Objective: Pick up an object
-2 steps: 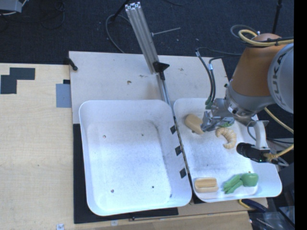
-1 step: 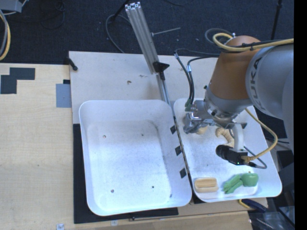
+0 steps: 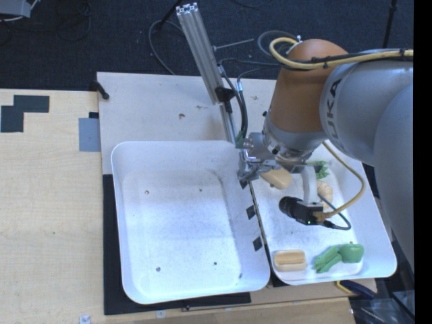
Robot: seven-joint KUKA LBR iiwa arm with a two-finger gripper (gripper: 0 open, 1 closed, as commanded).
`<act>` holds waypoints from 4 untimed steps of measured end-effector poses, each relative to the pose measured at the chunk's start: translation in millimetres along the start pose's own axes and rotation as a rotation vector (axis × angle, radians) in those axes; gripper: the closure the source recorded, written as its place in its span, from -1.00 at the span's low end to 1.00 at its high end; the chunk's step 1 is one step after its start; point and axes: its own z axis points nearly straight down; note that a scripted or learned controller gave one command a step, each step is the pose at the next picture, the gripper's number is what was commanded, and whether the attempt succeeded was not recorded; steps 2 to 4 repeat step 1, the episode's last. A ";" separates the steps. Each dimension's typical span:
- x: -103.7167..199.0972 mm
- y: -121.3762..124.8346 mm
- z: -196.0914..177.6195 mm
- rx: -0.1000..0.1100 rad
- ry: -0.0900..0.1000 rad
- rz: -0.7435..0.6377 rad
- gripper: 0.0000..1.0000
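gripper [image 3: 251, 162] at far-left rim of right bin [image 3: 375, 247], grip cannot tell | near edge: tan rounded block [image 3: 290, 260] beside glossy green plastic piece [image 3: 339, 255]

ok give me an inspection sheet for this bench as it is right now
surface: two white bins side by side; left bin has dark specks on its floor, right bin holds the objects
job's things: tan block, green toy vegetable, tan piece beside the gripper, pale piece
clutter: nothing seen
grippers: gripper low over the rim between the bins; cannot tell whether it holds anything
cables: black cable running along the aluminium post
surroundings: wooden bench top to the left, dark floor behind
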 end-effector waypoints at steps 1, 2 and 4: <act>41.8 0.2 0.1 0.001 0.001 0.001 1.00; 41.8 0.2 0.1 0.001 0.001 0.001 1.00; 41.8 0.2 0.1 0.001 0.001 0.001 1.00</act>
